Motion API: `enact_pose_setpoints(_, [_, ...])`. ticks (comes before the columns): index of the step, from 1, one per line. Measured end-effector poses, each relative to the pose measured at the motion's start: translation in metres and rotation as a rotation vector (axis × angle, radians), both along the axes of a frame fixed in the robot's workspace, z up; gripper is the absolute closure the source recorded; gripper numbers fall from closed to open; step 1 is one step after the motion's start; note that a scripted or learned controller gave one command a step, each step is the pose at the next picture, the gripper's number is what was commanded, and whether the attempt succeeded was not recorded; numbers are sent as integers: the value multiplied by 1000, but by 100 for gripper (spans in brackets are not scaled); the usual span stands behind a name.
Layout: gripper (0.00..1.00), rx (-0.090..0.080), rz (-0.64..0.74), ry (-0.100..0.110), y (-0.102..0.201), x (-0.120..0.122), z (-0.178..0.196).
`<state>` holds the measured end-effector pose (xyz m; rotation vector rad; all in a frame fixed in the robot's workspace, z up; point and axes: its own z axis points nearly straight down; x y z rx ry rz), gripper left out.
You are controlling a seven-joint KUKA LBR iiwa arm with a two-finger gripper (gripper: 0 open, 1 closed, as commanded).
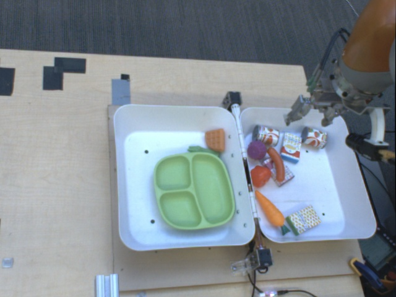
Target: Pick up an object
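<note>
My gripper [311,115] hovers over the far edge of the right bin [346,184], its fingers spread open with nothing between them. Just in front of it lies a small red and white can [314,139]. Beside that are a red and blue carton [291,147], a second can [267,133], a purple fruit [257,149], a sausage [276,164] and a red tomato [260,176]. A carrot [270,208] and a green patterned box [304,219] lie near the bin's front.
The left bin [136,166] holds a green divided plate [193,190] and an orange waffle-like piece [215,140] at its far right corner. A ridge [242,159] separates the bins. Cables hang at the right beside the arm.
</note>
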<state>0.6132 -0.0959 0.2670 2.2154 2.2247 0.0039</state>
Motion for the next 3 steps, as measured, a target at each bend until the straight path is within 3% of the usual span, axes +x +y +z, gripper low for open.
enact_pose_setpoints(1, [0,-1,-2,-1,-17,-92,-181])
enact_pose_setpoints(2, [100,-2,-1,-9,-17,-90,-169])
enact_pose_setpoints(3, [0,-2,-1,-9,-17,-90,-169])
